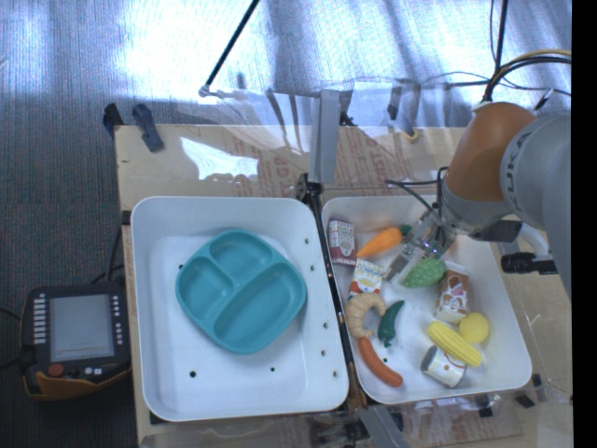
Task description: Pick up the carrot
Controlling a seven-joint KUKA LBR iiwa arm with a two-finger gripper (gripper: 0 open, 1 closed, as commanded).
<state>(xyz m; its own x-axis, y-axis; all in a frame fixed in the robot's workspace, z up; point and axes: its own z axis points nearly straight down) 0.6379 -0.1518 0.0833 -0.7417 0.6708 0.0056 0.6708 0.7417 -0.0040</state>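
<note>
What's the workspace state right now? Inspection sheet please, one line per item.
Surface: wooden bench bearing two white bins, left bin and right bin.
Job's things: carrot lies in the right bin's upper part, on the bin floor, not lifted.
Clutter: teal divided plate in the left bin; in the right bin a corn cob, lemon, green pepper, sausage, small cartons and a can.
Grippers: gripper low over the right bin, just right of the carrot; nothing seen held.
Cables: bundle running over the arm.
Surroundings: teach pendant on the carpet at left; tripod leg behind the bench.
</note>
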